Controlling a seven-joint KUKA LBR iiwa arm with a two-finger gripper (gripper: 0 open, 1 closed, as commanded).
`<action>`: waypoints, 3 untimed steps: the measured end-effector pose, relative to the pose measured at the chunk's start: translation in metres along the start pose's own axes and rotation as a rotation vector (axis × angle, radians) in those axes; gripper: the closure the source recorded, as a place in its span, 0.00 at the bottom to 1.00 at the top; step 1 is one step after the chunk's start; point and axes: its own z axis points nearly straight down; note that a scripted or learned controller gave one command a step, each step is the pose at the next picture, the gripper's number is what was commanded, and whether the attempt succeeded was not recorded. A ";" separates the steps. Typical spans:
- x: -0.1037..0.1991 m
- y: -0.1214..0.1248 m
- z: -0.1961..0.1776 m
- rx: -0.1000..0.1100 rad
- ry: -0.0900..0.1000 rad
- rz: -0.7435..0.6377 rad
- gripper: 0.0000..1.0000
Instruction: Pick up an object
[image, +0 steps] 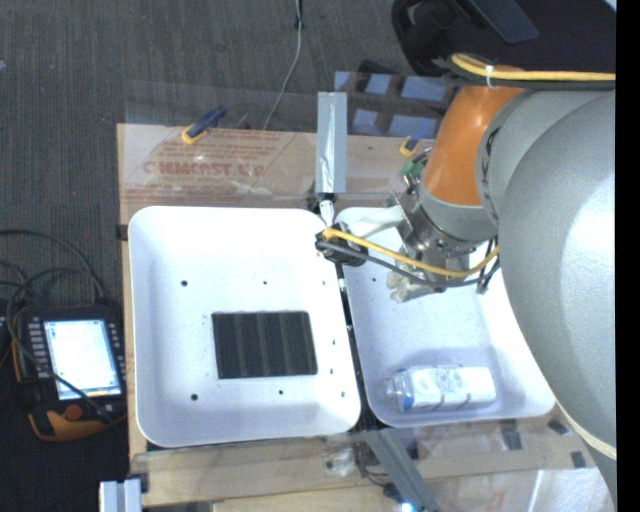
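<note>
White plastic package (443, 386) lies near the front edge of the right bin (520, 355). I see my gripper (415, 285) low near that bin's back edge, grip state unclear. I judge this the approach; next I must move frontward over it.

Wooden bench (200, 165) bearing two white bins (160, 260) side by side.
</note>
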 end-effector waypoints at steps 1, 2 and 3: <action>0.079 -0.032 0.073 0.000 -0.003 0.023 1.00; 0.079 -0.032 0.073 0.000 -0.002 0.023 0.00; 0.059 0.052 0.072 -0.005 -0.002 0.024 0.00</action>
